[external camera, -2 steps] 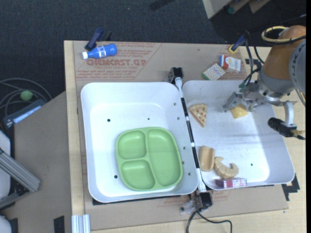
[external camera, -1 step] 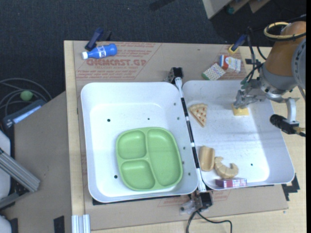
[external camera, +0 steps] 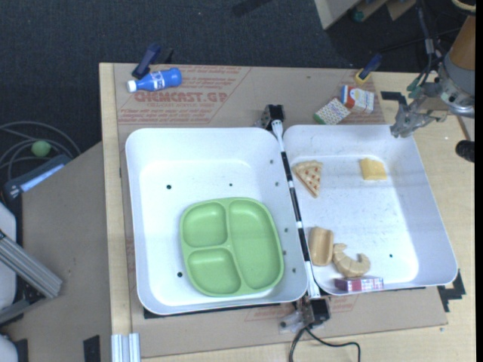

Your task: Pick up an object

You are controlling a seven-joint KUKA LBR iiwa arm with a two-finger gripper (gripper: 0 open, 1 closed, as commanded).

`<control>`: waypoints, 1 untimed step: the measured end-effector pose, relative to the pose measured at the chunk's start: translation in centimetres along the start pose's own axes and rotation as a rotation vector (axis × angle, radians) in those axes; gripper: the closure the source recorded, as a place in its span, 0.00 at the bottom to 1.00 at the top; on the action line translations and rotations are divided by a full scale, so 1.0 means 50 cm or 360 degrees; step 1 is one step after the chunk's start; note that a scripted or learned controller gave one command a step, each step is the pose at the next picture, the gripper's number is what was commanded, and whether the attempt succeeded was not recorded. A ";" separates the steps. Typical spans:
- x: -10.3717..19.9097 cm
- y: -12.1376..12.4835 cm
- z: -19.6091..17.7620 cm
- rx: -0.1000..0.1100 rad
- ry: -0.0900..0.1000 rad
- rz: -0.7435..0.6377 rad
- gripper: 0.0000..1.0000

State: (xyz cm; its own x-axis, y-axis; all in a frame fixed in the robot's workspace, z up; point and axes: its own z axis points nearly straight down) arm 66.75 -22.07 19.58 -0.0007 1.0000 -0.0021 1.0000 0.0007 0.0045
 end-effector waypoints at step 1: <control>0.176 -0.022 -0.138 -0.0001 0.0004 -0.0003 1.00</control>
State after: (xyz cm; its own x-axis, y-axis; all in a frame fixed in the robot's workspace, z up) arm 65.62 -13.23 26.48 -0.0027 1.0000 0.0001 1.0000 0.0027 0.0051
